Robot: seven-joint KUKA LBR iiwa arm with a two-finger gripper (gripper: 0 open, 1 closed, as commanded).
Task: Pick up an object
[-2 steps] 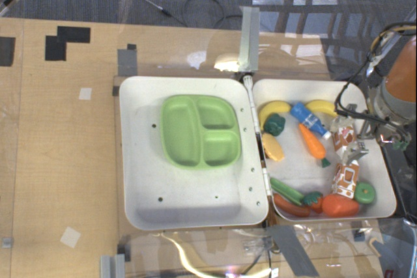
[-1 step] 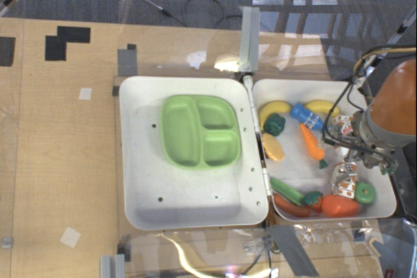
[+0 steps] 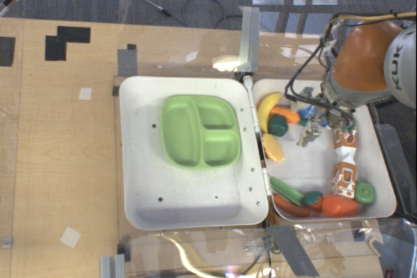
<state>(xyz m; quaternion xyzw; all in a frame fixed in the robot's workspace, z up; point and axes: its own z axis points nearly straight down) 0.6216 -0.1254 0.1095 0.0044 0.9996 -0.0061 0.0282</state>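
2 shallow white bins sit side by side on the pale wooden tabletop (image 3: 58, 159), their rims meeting at a thin metal strip. Inside the left bin (image 3: 143, 205), a smooth lime-green plate (image 3: 199, 130) with 3 moulded compartments lies flat near the middle; it looks like glossy plastic with rounded corners.

Toy foods crowd the right bin (image 3: 384, 159). A curved yellow banana (image 3: 266, 109) lies against the bin's left wall, with a small orange-and-green carrot-like piece (image 3: 280, 123) touching it and a flat yellow oval (image 3: 273, 150) just below. Along the near edge rest a long green pod (image 3: 287, 191), a red elongated piece (image 3: 290, 207), and a rounded orange fruit (image 3: 339, 206) with a dark green top. A round green disc (image 3: 365, 192) sits beside it, and a tall white-and-orange printed packet (image 3: 344, 163) lies lengthwise near the bin's right wall.

Reaching in from the right, the grey arm with its rounded orange band (image 3: 361, 58) hangs over the upper part of the right bin, black cables looping around it. Its metal hand (image 3: 311, 133) points down just right of the carrot piece; the hand is small and cluttered here, so whether it is spread or pressed together cannot be told.
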